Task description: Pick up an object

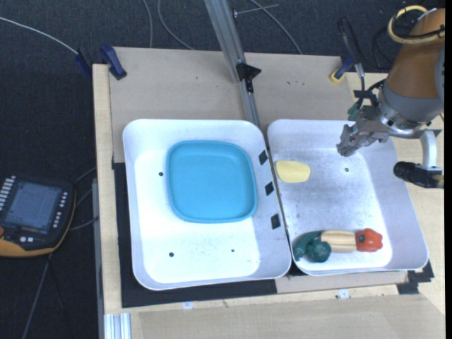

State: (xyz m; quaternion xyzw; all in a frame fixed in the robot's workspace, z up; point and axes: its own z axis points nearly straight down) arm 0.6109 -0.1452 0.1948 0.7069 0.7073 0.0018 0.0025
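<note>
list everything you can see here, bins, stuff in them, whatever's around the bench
bins: 2, white, side by side on the bench
plate: 1, light blue, squarish, in the left bin
yellow object: 1, pale yellow, right bin, near its left wall
green object: 1, dark green, right bin, near front edge
wooden piece: 1, tan, between the green and red objects
red object: 1, red, right bin, front right
clamps: 2, blue, back corners of the bench
pendant: 1, orange and grey, on the floor at left
arm: 1, grey and orange, from the right
gripper: 1, grey, over the right bin's back part
</note>
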